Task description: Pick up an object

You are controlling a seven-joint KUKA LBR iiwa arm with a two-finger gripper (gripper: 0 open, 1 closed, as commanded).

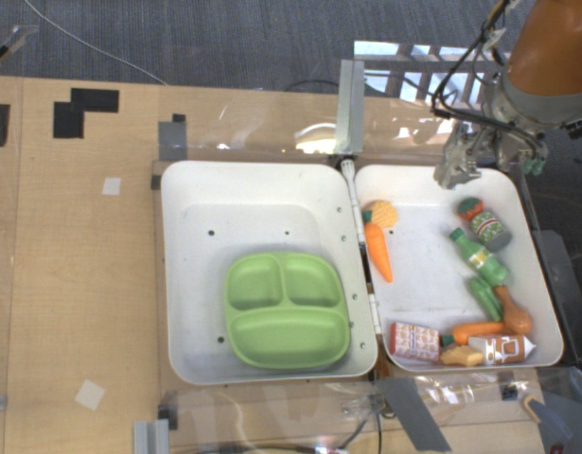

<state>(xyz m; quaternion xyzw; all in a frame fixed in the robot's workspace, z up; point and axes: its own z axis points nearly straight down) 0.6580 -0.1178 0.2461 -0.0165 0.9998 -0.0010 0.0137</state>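
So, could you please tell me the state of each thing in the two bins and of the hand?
hand: above right bin's far edge, holding nothing
green plate: flat in left bin
carrot: lying in right bin
green bottle: lying on its side

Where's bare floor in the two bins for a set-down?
Left bin: bare across the back and left, bordered by the green tray. Right bin: open middle between the carrot and the green bottles. Crowded along its front edge and right wall. Gripper is over its back edge.
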